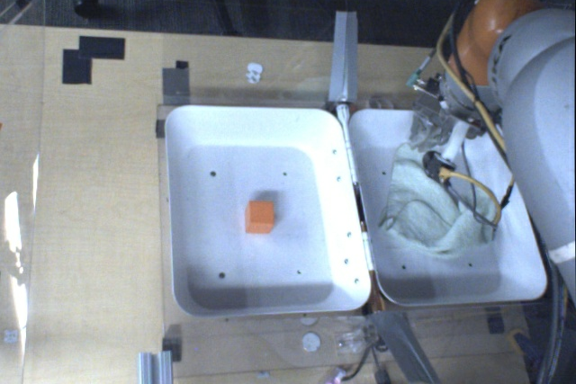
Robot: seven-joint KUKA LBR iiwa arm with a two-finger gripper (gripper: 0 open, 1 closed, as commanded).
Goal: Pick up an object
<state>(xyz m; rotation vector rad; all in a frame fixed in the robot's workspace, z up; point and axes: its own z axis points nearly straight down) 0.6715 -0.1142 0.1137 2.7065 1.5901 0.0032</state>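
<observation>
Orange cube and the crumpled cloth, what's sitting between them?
In the camera view, bare bin floor, then the two bins' adjoining rims separate the orange cube from the cloth.

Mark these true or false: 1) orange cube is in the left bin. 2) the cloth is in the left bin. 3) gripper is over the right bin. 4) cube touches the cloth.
1) True: the orange cube lies in the left bin.
2) False: the cloth lies in the right bin.
3) True: the gripper is above the cloth's upper end.
4) False: they lie in separate bins.
</observation>
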